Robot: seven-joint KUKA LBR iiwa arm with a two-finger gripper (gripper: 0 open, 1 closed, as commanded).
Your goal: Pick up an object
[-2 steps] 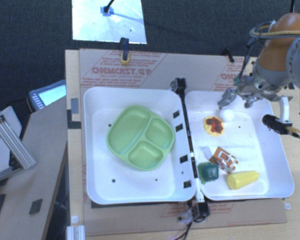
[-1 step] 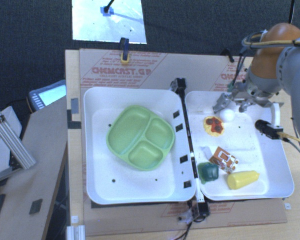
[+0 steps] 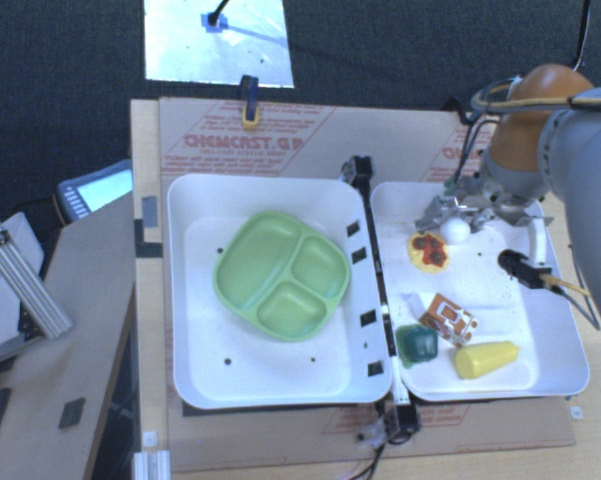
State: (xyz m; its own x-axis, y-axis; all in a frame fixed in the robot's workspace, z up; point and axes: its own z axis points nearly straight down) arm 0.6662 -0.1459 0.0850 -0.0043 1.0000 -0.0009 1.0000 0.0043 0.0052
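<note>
Two shallow white bins side by side on the tabletop (image 3: 146,298), over a printed brown sheet (image 3: 310,133). In the left bin (image 3: 195,258), nothing but a light green divided plate (image 3: 282,276) with three compartments, lying flat and turned at a slant near the middle. Reaching in from the right, the grey arm (image 3: 585,158) with its orange band (image 3: 540,93), bent down over the far part of the right bin (image 3: 555,318). At its end, the tool (image 3: 448,214), low over the far left area of that bin. Spread or pressed together: cannot tell from this angle. Just at the tool's near side, a small white ball (image 3: 455,231), touching it or very nearly so; whether pinched or merely beside it, cannot tell. Close to the ball on its near left, a flat yellow piece with red blotches (image 3: 429,252), resting on the bin floor. Further toward the near edge, an orange-and-white patterned box (image 3: 448,318), tilted. Beside that, in the near left corner, a dark green block (image 3: 417,345). To the right of the block, just beside the box, a yellow wedge (image 3: 485,359) lying on its side.
</note>
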